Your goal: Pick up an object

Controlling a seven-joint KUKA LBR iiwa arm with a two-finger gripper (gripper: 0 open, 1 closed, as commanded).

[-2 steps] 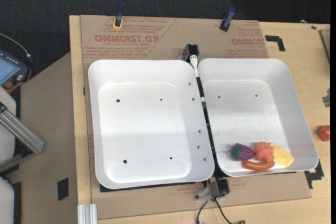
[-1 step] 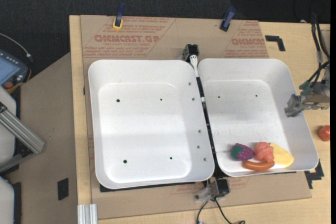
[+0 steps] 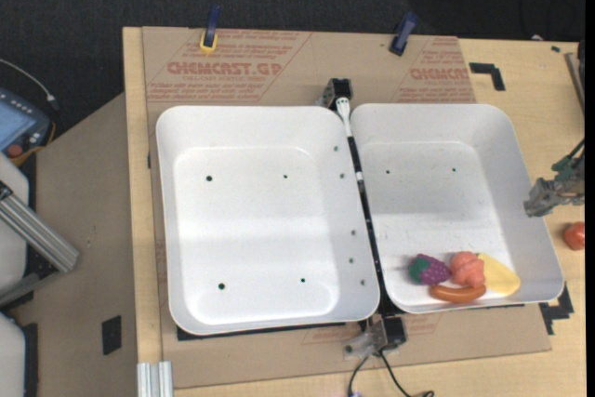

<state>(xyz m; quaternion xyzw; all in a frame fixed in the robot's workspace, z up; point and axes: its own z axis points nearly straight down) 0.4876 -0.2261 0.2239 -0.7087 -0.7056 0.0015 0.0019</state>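
Several toy foods lie bunched in the near right corner of the right bin (image 3: 437, 144): a purple bunch of grapes (image 3: 429, 270), a reddish-orange piece (image 3: 468, 268), a yellow piece (image 3: 500, 277) and a curved orange sausage (image 3: 456, 293) in front of them. My gripper (image 3: 544, 197) appears as a small grey shape at the right bin's right rim, up and to the right of the toys and apart from them. Nothing visible is held in it.
The left bin (image 3: 256, 209) sits beside the right one, with a black divider strip (image 3: 358, 191) between them. A small orange item (image 3: 574, 237) lies on the bench outside the right bin. Blue clamps (image 3: 403, 33) hold the cardboard base at the back.
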